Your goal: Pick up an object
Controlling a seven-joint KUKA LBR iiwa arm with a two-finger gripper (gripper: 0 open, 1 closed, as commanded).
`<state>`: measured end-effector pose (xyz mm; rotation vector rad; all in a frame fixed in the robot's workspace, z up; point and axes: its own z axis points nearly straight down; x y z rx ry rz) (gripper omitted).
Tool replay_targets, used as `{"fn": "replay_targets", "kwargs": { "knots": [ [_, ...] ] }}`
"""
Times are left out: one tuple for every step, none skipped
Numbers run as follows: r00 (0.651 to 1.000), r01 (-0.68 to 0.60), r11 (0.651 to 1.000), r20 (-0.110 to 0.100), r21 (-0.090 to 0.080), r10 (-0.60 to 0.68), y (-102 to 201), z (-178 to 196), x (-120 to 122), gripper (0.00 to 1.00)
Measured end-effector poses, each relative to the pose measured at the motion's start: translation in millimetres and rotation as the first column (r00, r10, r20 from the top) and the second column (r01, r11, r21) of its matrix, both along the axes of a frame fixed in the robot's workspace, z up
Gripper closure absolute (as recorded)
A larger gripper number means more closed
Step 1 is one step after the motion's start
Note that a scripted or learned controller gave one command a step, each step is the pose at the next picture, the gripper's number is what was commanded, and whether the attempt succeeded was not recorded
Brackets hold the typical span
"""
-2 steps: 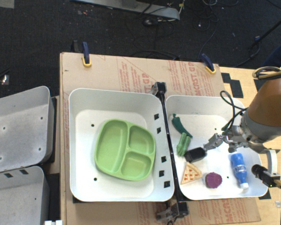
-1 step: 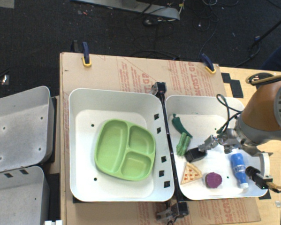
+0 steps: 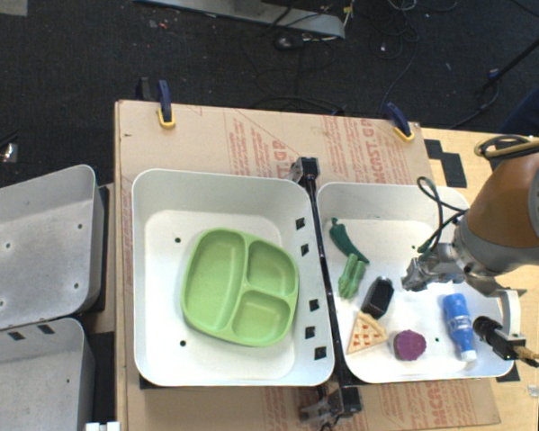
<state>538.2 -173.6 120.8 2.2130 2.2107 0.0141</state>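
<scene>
Pickup not yet done: end effector (image 3: 417, 277) hovers beside black object (image 3: 378, 297); its opening cannot be determined.

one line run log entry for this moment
arm over right bin | gripper above bin floor, right of black block | nothing seen held | green tray in left bin

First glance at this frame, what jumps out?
The lime green divided plate fills the middle of the left bin, alone there. In the right bin, small items cluster: a pizza slice toy, a purple ball and a blue bottle. The arm reaches in from the right, over that bin.
</scene>
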Motion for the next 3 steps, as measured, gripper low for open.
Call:
{"fn": "replay_targets", "kwargs": {
  "knots": [
    [1.000,-0.003,1.000,-0.010,0.001,0.003,2,63,-1,1.00],
    [1.000,-0.004,1.000,-0.010,0.001,0.004,1,115,1,1.00],
    [1.000,-0.003,1.000,-0.015,0.002,0.003,1,119,1,1.00]
  ]
}}
